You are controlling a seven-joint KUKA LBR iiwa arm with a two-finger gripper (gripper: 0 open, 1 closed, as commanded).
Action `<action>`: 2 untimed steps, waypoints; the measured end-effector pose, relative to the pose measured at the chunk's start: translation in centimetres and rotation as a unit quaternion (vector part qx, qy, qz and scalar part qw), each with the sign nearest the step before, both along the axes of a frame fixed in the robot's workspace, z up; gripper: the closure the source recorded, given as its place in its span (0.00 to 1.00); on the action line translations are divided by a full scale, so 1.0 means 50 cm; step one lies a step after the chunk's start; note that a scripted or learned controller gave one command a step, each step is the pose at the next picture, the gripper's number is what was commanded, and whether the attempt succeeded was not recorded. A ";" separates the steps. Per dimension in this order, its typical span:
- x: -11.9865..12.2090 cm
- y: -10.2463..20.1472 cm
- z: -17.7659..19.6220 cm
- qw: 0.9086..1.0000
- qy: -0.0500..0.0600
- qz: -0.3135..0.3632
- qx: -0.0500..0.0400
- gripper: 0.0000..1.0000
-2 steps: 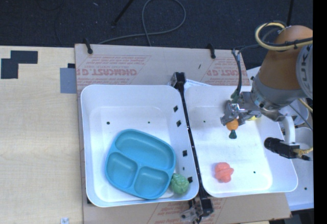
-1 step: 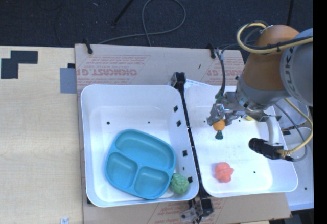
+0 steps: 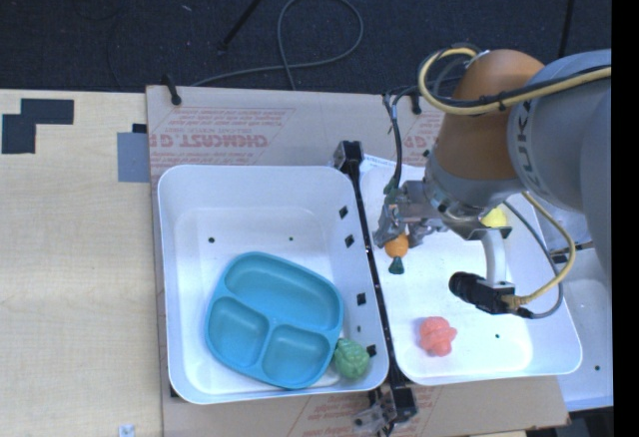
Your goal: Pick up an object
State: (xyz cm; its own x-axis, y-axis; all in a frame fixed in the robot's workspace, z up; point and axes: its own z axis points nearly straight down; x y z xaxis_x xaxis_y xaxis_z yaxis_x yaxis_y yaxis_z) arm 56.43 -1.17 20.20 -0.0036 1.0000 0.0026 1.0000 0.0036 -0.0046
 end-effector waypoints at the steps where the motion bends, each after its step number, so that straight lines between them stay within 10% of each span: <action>1: 0.007 0.126 0.015 1.000 -0.001 0.001 0.000 1.00; 2: 0.004 0.238 0.049 1.000 -0.001 0.001 0.000 1.00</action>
